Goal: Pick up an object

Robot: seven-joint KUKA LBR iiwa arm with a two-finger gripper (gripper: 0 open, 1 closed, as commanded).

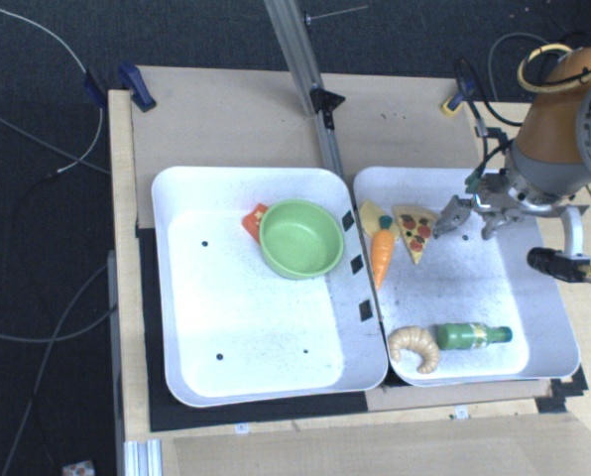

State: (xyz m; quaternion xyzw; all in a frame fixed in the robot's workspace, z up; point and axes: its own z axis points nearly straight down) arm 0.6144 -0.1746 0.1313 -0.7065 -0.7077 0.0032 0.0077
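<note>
Croissant (415, 348) and green bottle (471, 337) lie well clear of the fingers (452, 213), which stand spread and empty; pizza slice (413, 231) lies just beside them, its long axis pointing toward the bottle.

A wooden bench (226, 117) bore two white bins (186, 266), with blue clamps (135, 85) at its back corners. A metal pole (295, 38) slanted over it, and cables (38, 48) trailed across dark carpet.
</note>
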